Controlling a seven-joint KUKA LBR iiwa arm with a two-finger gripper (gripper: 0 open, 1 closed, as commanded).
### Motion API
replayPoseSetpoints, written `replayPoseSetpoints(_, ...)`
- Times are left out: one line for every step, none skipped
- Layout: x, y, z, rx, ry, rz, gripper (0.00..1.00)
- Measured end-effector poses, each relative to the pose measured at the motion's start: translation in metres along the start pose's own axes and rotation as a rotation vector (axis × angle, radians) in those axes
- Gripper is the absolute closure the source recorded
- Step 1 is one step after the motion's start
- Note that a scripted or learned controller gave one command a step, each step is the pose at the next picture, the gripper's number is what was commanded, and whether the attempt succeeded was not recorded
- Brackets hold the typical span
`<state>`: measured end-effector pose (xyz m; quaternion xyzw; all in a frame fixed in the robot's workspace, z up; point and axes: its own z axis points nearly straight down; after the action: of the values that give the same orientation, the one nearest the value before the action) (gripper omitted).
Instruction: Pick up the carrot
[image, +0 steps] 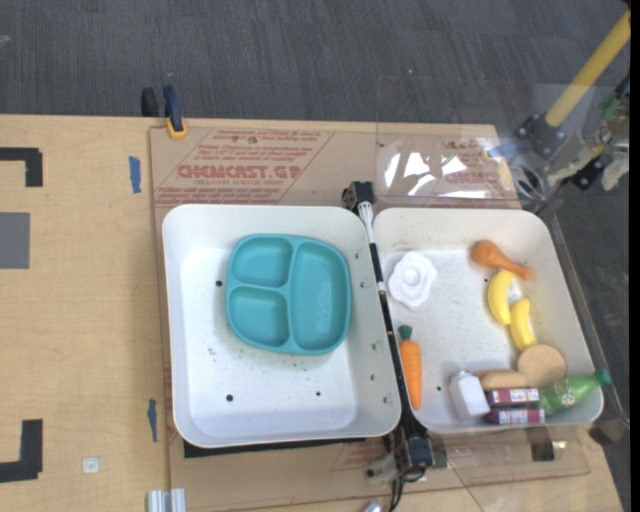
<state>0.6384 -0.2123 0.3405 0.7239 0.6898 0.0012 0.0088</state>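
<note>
Brown cardboard (250, 165) with red lettering covers the bench under two white bins. The carrot (410, 368) lies in the right bin (450, 235), along its left wall and towards the near end, green top pointing away and orange tip towards the near rim. How the claw is set, and where it stands relative to the carrot, cannot be told.

Just beyond the carrot's green top sits a white ruffled piece (411, 280). Further right lie an orange drumstick (498, 260) and a yellow banana (510, 312). In the near right corner are a tan round disc (541, 362), a green bottle (576, 392) and a white box with a maroon label (500, 400). The left bin (200, 390) holds a teal divided plate (290, 295).
</note>
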Motion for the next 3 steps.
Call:
replayPoseSetpoints(0.029, -0.050, 0.018, 0.016, 0.010, -0.056, 0.00)
replayPoseSetpoints(0.052, -0.123, 0.115, 0.023, 0.014, -0.098, 0.00)
replayPoseSetpoints(0.020, -0.020, 0.026, 0.003, 0.005, 0.007, 0.00)
